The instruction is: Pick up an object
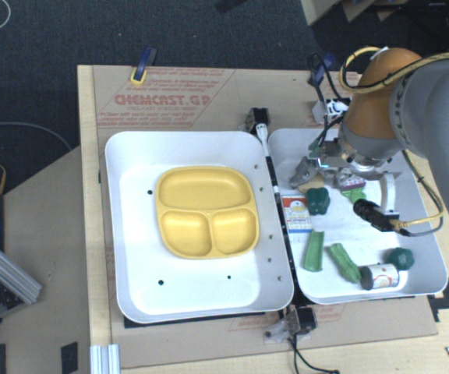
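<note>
Two shallow white plastic bins side by side on a brown cardboard-covered bench [170, 92]. Left bin [131, 287] holds one yellow plastic divided plate [206, 211] with three compartments, one wide at the far side and two smaller at the near side, sitting about mid-bin.

Right bin [427, 275] holds the loose items. One dark green rounded lump [317, 202] near bin centre. One flat red-and-white printed card or packet [296, 213] along the bin's left wall, just beside the lump. Two light green stick-shaped pieces: one [313, 251] roughly upright in view, one [344, 261] slanted, near each other. One small white cylinder with a red label [380, 276] lying on its side at the near right. One dark teal round object [400, 259] just beside the cylinder. One purple-and-green item [351, 184], partly hidden under the wrist.

One grey arm with orange band [372, 100] reaches in from the right. Gripper [309, 171] low over the far-left part of the right bin, above the dark green lump. Whether it's spread or closed: cannot tell, too small and cluttered. Nothing visibly held.
</note>
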Controlling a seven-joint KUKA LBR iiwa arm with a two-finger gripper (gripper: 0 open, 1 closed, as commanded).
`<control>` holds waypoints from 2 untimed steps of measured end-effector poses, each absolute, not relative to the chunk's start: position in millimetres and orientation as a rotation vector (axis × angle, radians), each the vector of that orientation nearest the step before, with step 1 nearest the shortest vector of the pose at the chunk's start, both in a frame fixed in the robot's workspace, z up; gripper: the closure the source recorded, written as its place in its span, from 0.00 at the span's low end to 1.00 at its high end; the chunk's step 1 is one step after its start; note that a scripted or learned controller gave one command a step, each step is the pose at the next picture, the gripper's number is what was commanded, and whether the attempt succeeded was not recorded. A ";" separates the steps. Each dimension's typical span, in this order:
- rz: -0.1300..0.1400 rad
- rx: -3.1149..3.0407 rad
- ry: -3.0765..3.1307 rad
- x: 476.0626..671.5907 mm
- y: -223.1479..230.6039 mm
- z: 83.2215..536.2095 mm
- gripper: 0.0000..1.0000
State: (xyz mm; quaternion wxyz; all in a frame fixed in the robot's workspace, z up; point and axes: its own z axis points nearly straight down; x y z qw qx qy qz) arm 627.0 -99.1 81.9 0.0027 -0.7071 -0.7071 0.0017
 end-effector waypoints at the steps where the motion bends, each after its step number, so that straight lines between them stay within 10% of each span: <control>1: -0.003 -2.224 -2.222 629.3 -99.6 96.8 1.00; 2: -0.004 -2.225 -2.225 630.2 -100.5 139.9 1.00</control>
